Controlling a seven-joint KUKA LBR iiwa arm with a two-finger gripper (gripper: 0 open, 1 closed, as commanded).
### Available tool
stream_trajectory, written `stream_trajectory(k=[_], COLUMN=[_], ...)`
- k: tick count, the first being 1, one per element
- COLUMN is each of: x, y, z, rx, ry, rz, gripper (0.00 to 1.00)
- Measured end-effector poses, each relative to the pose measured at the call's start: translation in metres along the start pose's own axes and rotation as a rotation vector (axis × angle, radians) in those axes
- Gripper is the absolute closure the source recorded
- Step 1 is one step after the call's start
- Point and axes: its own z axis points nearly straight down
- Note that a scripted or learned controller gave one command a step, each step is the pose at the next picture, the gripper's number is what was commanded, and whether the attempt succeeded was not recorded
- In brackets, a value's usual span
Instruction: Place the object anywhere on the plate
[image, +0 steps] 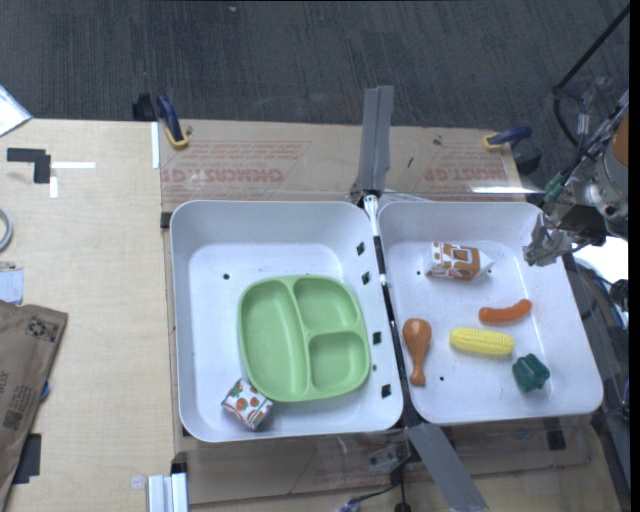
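A light green plate (300, 335) with three compartments lies in the left bin (200, 300). The right bin (580, 390) holds a small printed packet (456, 261), an orange sausage (505, 312), a yellow corn cob (481, 342), a brown chicken drumstick (416, 347) and a dark green piece (531, 373). My gripper (541, 250) hangs at the right bin's far right rim, above and to the right of the sausage, with nothing seen between its fingers.
A small printed carton (247, 404) lies in the left bin just off the plate's near left corner. A grey divider post (376, 140) stands behind the seam between the bins. Blue clamps (172, 122) hold the cardboard backing. Cables hang at the far right.
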Motion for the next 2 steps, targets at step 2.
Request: stream_trajectory(k=[2], x=[0.024], y=[-0.058], z=[0.050], rx=[-0.003], ry=[0.001], rz=[-0.608], gripper=[1.00])
